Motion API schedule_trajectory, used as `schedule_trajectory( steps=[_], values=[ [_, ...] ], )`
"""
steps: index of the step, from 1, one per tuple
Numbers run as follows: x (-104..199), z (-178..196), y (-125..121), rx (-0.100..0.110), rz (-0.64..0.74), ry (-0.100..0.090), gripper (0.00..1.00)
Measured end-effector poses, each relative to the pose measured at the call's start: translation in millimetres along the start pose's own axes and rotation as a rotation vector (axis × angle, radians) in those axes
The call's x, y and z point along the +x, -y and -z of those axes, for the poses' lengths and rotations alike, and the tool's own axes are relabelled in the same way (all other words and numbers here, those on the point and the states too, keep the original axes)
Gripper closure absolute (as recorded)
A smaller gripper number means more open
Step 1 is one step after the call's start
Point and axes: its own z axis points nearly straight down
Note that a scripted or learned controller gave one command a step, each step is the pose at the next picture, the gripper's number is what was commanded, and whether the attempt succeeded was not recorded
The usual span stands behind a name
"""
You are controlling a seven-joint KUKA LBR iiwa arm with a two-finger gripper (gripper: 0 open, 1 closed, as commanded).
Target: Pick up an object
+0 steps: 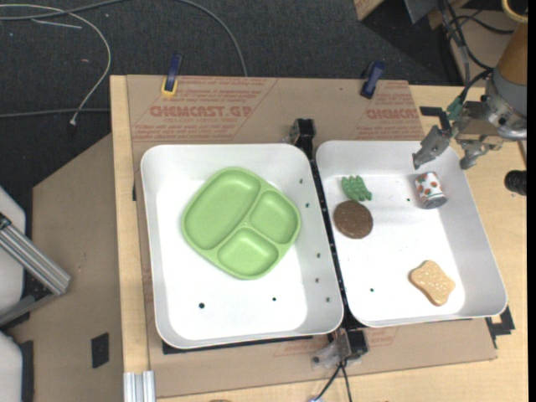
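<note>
My gripper (450,151) hangs over the far right corner of the right bin (394,308), its two fingers spread open with nothing between them. Just below it lies a small white can with red spots (430,188), tipped on its side, a short gap away from the fingertips. A green leafy toy (356,188) and a round brown disc (353,219) sit near the bin's left wall. A tan cracker-shaped piece (432,281) rests toward the near right corner.
The left bin (167,308) holds a light green divided plate (241,222). A black clamp (302,130) joins the bins at the back, and blue clips (373,79) pin the cardboard. Cables lie on the dark floor behind.
</note>
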Motion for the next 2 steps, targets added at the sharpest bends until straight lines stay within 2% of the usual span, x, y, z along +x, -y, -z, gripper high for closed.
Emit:
schedule_trajectory(
  steps=[1, 2],
  values=[
    [0.5, 7.7, -2.1, -0.013, 0.003, 0.003, 0.0],
    [-5.3, -36.6, -4.6, -0.008, 0.002, 0.002, 0.0]
  ],
)
